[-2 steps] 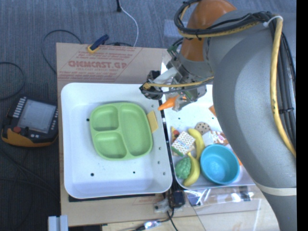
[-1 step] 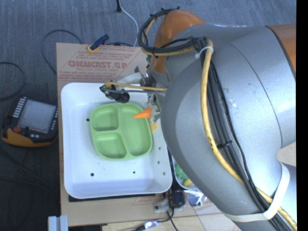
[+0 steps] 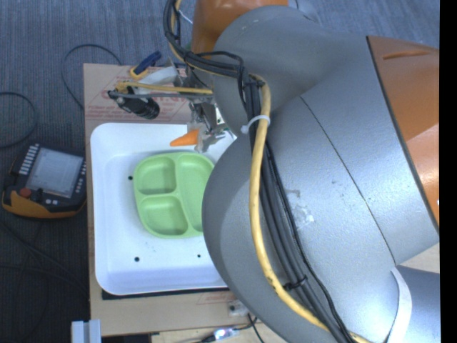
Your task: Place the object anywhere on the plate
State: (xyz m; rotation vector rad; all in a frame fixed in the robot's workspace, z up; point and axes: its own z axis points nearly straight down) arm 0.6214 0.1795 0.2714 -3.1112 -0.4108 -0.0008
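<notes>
My picture is bright and evenly lit. The white bin point(image 3: 114, 213) shines almost too white, so I can hardly see its walls. The big grey arm point(image 3: 321, 191) right of the bin is close and looks soft. A pale shadow lies on the bin beside it. The floor left of the bin is darker.

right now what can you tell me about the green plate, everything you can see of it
The green plate is pale lime, smooth and plastic-looking, with rounded corners and raised ridges that split it into compartments; three show. It lies flat on the floor of the white bin, roughly in the middle. Its right side is hidden behind the grey arm. The compartments in view look bare. A small orange object sits just beyond its upper edge, at the gripper, not on it.
</notes>
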